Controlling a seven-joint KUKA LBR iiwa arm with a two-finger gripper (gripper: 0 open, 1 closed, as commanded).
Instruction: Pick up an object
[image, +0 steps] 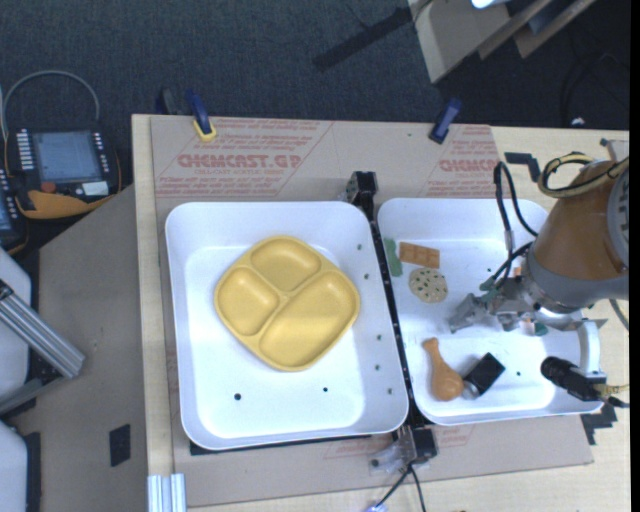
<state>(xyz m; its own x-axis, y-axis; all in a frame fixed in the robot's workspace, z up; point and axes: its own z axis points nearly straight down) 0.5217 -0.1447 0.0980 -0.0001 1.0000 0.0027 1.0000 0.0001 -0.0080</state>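
The right bin (520, 225) holds several small objects. A brown rectangular cracker (418, 254) lies at its back left beside a thin green piece (394, 262). Just in front sits a round speckled cookie (428, 286). A tan drumstick-shaped toy (441, 369) and a small black block (484, 373) lie near the front wall. My gripper (472, 312) hangs low over the bin's middle, right of the cookie and above the black block, pointing left. Nothing shows in its grasp.
The left bin (200, 380) holds a yellow divided plate (287, 301). A black clamp (361, 186) sits between the bins at the back. My arm's orange band (580, 235) and black cables (515, 215) cover the right bin's right side.
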